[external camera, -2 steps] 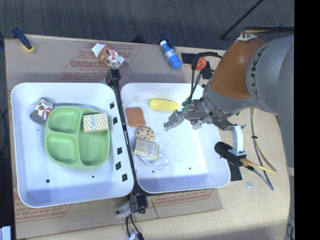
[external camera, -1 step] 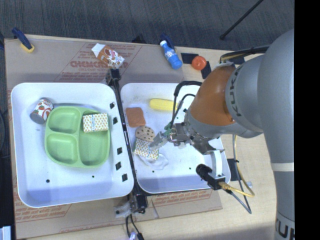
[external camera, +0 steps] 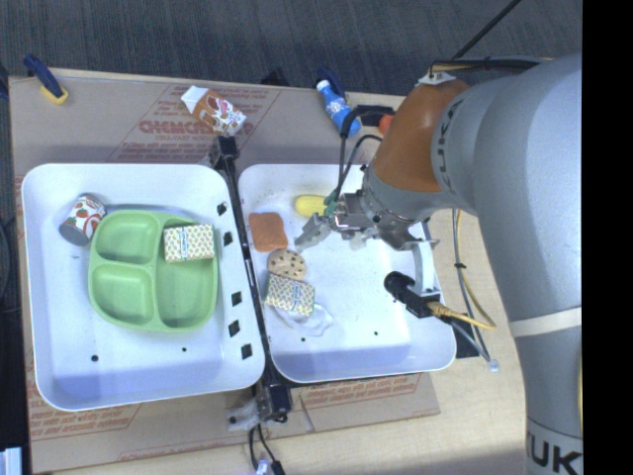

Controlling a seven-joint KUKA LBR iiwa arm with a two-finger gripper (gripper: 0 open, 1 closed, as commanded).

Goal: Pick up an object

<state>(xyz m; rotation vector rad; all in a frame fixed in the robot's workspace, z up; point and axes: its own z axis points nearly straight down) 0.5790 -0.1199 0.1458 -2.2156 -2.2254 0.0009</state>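
Camera view: the grey arm reaches in from the right, its gripper (external camera: pixel 318 228) poised low over the right bin (external camera: pixel 396 349), just beside an orange-brown block (external camera: pixel 267 231) and near a yellow item (external camera: pixel 310 205). Whether the jaws are parted or closed cannot be told, and nothing is seen between them. Below lie a speckled cookie (external camera: pixel 287 261) and a wrapped packet (external camera: pixel 290 294). In the left bin (external camera: pixel 59 364), a green divided plate (external camera: pixel 148 285) carries another packet (external camera: pixel 189 242), a small can (external camera: pixel 81 218) beside it.
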